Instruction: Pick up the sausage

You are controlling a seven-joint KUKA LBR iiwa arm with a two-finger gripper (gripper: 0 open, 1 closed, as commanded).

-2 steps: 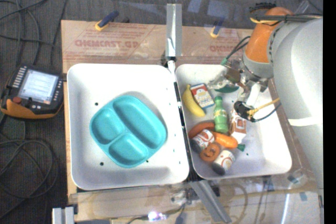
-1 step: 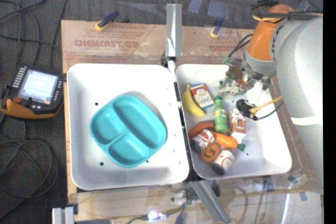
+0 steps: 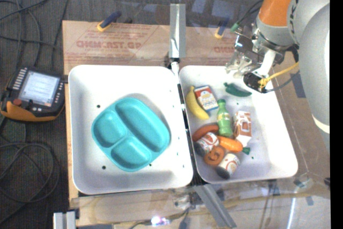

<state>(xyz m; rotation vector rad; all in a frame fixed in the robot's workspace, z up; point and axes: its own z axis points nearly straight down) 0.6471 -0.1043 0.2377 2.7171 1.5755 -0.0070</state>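
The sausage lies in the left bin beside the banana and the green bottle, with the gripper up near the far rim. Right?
Not quite: the camera view shows the sausage in the right bin, beside the banana and green bottle; gripper near the far rim.

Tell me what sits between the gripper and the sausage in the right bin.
In the camera view, the green bottle and small carton lie between the gripper and the sausage.

Both white bins point(image 3: 80, 94) look like smooth glossy plastic; the teal tray point(image 3: 131, 133) is matt plastic.
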